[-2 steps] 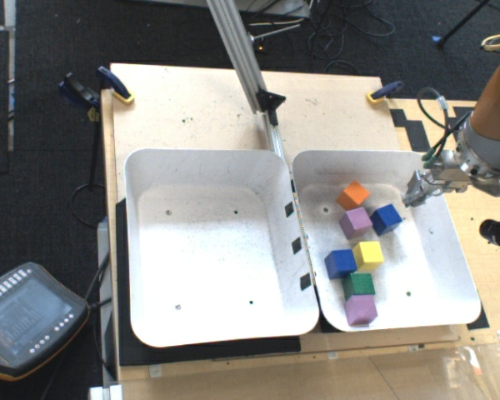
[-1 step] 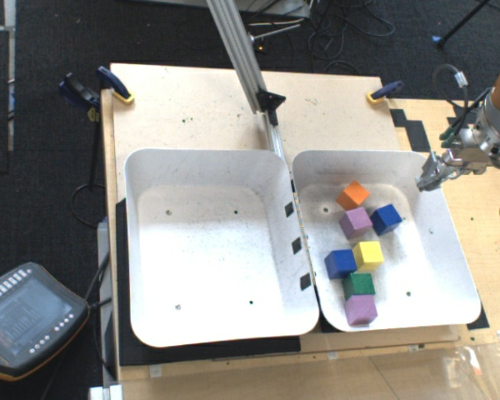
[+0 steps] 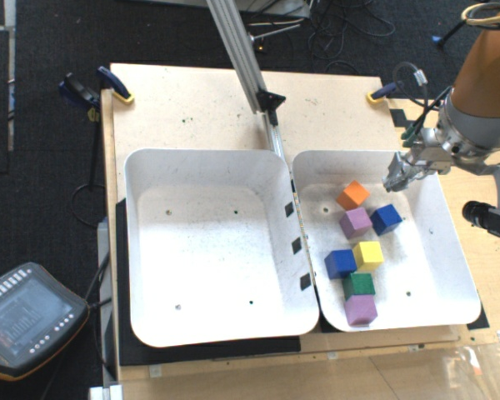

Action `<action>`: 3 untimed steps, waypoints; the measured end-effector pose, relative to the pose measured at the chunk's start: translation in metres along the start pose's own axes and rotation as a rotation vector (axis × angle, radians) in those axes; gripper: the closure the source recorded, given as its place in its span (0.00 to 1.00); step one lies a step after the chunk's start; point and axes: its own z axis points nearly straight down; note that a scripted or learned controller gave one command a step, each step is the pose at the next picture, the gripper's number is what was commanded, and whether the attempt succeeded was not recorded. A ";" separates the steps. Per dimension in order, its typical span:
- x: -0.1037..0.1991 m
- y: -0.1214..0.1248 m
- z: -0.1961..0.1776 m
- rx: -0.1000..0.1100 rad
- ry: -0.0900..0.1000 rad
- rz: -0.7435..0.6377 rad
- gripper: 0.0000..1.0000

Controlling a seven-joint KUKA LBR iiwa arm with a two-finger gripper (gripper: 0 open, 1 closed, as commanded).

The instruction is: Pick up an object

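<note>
**Over the right bin: hand above the cubes**

Above the right bin's [image 3: 450,248] far corner, the hand [image 3: 397,179] hangs tilted down; open or clenched, I cannot tell, and nothing is seen in it. Right bin holds seven cubes clustered: orange [image 3: 353,195], purple [image 3: 356,221], blue [image 3: 387,218], yellow [image 3: 369,253], second blue [image 3: 340,262], green [image 3: 360,285], second purple [image 3: 361,309]. Left bin [image 3: 150,223] sits alongside on the tabletop [image 3: 192,107].

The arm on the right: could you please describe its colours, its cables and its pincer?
The arm has an orange-brown upper section above a grey wrist. Thin cables loop off its side. The pincer is a small head of grey metal, too blurred for finer detail.
</note>
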 end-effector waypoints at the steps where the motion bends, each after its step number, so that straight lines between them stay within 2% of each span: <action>1: 0.059 0.008 0.015 0.002 0.001 0.000 1.00; 2: 0.110 0.029 0.018 -0.001 0.000 0.000 1.00; 3: 0.163 0.035 0.036 0.004 0.000 0.000 1.00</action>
